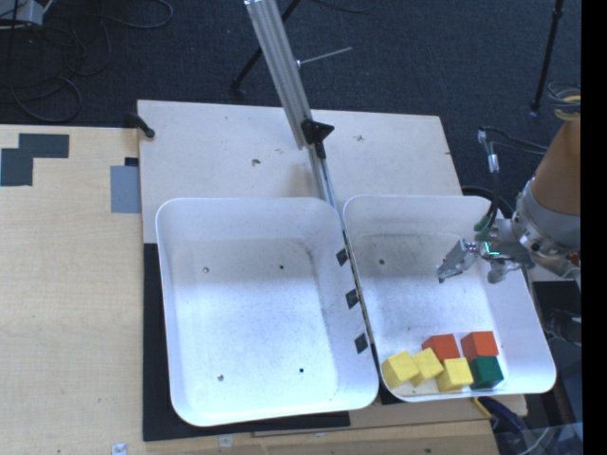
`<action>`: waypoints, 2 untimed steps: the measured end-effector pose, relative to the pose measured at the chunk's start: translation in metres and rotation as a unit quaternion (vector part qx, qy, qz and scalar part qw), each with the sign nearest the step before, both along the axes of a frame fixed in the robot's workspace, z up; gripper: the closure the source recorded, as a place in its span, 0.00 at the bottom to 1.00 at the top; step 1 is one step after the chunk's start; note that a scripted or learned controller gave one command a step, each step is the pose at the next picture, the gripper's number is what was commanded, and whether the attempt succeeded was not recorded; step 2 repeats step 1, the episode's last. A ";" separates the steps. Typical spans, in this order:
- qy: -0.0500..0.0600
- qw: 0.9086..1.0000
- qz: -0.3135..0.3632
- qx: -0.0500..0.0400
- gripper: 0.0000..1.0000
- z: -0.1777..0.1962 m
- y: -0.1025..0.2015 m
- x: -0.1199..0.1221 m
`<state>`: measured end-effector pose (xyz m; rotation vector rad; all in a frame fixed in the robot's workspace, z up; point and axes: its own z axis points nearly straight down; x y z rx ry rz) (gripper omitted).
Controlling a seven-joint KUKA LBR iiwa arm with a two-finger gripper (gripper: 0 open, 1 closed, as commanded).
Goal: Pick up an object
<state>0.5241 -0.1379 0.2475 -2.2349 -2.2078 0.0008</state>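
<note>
1. Coloured blocks, two orange point(459, 346), three yellow point(428, 368) and one green point(487, 372), lie packed together in the near corner of the right bin point(417, 226).
2. From the gripper point(467, 261) the cluster lies toward the front edge of the bin, well apart.
3. It hangs over the right side of that bin, holding nothing; I cannot tell if it is spread or closed.
4. Each block looks small, cubic and easy to grasp singly.
</note>
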 end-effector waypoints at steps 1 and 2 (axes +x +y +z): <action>0.000 1.000 0.002 0.000 0.00 -0.157 0.017 0.016; 0.000 1.000 0.002 0.000 0.00 -0.157 0.017 0.016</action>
